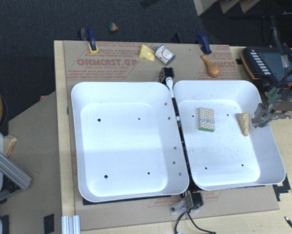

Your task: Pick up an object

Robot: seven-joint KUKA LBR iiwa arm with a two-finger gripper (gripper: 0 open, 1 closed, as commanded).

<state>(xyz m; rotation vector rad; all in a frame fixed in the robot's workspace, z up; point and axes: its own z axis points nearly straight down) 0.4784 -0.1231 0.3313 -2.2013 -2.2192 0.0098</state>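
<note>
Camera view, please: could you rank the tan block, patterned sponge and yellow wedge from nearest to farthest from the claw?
From the claw:
1. Tan block, right bin's right side, beside the claw.
2. Patterned sponge, right bin's middle.
3. Yellow wedge, on the board behind the bins.

patterned block (206, 119), tan piece (243, 124), right bin (223, 89)

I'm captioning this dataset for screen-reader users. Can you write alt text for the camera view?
Seen from above, two shallow white bins sit side by side on a bench; the right bin holds a patterned block and a tan piece, with the gripper at its right rim beside that piece. A yellow wedge and a wooden tool lie behind the bins.
</note>
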